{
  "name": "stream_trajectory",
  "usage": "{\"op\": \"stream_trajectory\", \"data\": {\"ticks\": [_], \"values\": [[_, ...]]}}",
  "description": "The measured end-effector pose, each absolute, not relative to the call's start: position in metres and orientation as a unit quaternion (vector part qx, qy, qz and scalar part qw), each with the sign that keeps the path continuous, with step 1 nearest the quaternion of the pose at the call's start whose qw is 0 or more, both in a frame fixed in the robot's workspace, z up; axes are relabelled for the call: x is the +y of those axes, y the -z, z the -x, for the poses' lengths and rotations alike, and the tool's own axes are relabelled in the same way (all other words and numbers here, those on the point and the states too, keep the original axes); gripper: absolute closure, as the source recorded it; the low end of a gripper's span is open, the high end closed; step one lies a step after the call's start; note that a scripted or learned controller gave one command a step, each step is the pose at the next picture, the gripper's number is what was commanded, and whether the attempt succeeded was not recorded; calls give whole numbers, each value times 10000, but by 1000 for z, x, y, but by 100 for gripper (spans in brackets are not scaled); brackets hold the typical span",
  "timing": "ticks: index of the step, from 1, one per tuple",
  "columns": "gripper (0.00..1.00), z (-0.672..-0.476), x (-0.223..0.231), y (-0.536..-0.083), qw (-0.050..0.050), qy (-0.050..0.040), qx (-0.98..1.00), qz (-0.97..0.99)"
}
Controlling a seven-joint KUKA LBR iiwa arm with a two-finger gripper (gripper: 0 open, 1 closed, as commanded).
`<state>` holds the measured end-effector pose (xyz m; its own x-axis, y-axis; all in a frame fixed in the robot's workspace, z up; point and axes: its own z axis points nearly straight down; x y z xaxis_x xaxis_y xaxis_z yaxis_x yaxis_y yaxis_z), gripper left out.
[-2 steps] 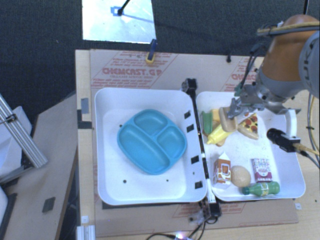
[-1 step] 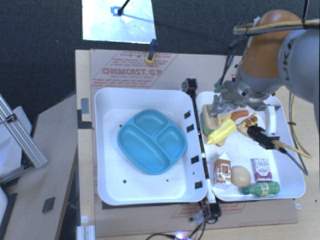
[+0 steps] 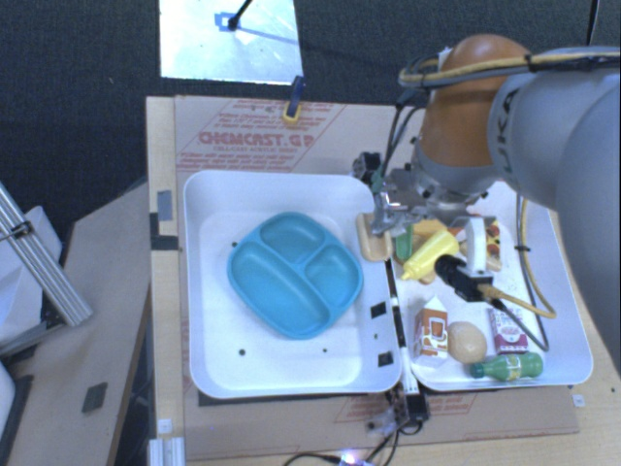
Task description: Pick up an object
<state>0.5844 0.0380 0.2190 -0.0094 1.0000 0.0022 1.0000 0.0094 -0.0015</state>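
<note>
My gripper (image 3: 387, 217) is low over the near-left corner of the right bin (image 3: 572, 357), just above a tan bread-like piece (image 3: 371, 243). A yellow squeeze bottle (image 3: 430, 253) lies tilted right beside it, with a green item (image 3: 426, 229) partly under the wrist. Nothing can be seen held. Further toward the front of the right bin lie a small white and orange carton (image 3: 433, 328), a tan egg-shaped thing (image 3: 467, 342), a red packet (image 3: 506, 334) and a green bottle (image 3: 506, 366). A white and red item (image 3: 479, 244) lies behind the yellow bottle.
The left bin (image 3: 209, 348) holds a blue divided plate (image 3: 294, 273) in its middle. The ridge between the two bins (image 3: 396, 309) runs right under the gripper. A shiny sheet (image 3: 229, 25) and a yellow clip (image 3: 292, 115) lie beyond the bins.
</note>
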Motion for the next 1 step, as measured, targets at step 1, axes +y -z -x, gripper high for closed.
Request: {"op": "stream_trajectory", "data": {"ticks": [1], "values": [[100,-597,46,-224,-7,13,-7094,7048]]}}
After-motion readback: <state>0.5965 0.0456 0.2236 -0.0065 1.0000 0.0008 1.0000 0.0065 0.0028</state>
